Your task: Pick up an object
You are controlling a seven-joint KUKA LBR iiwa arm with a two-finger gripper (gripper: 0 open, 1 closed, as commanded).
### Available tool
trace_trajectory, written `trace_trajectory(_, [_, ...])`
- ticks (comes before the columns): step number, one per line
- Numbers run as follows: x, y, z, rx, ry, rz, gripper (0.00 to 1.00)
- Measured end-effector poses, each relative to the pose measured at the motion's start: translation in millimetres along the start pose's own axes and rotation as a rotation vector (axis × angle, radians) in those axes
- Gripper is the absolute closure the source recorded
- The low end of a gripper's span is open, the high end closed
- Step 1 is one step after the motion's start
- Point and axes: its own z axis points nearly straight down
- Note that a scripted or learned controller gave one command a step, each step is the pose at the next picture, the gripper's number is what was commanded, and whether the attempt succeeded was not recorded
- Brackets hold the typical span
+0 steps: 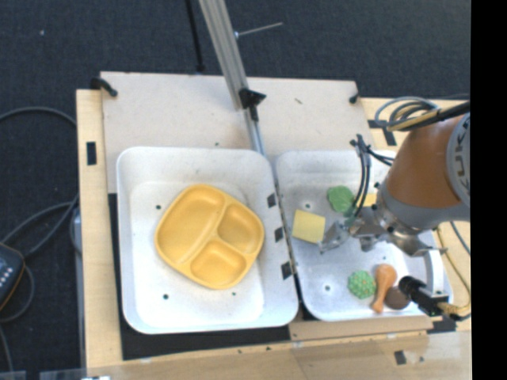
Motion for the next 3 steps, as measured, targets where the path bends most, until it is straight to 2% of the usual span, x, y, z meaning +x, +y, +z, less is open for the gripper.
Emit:
trace_trajectory(1, [2, 2, 63, 0.002, 0.001, 0.0, 0.0])
trace_trajectory(2, [1, 2, 81, -0.001, 0.0, 0.001, 0.0])
trace_trajectory(3, [0, 4, 69, -0.007, -0.001, 0.005, 1.0])
